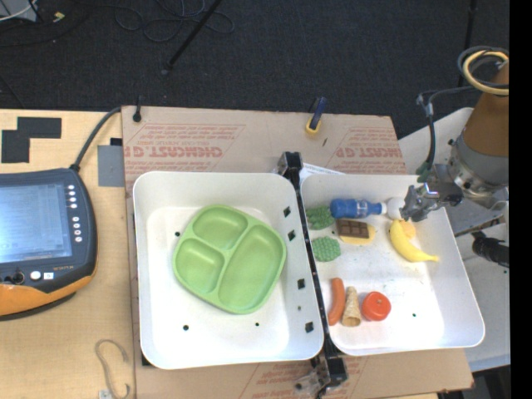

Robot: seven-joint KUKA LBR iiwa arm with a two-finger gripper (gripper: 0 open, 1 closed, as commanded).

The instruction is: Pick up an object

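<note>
Cardboard covers the tabletop (208,144) under two white bins, and in the right bin (453,306) your likeliest target, the banana (407,242), lies near the far right wall, its long axis running from upper left down to lower right. Your tool (414,204) hangs just above its upper end, so the drop is short; I cannot tell its finger spacing. A blue bottle (353,209) lies just left.
</note>
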